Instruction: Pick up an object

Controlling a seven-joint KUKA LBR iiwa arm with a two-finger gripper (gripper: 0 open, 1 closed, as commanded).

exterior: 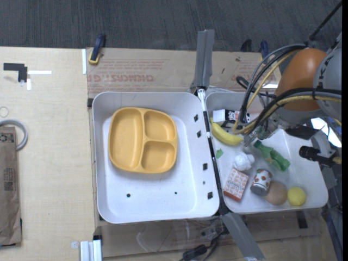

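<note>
Hand point(251, 141) low in the right bin point(312, 200), hovering just beside the banana point(225, 135) and white ball point(243, 160); whether it's clenched or released, I cannot tell. Nothing lifted yet, so the pick is all to do. Yellow tray point(143, 140) sits in the left bin point(157, 208).

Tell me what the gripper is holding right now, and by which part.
Cannot be told. The gripper is low in the right bin, over the banana and white ball, but cables hide its tip.
</note>
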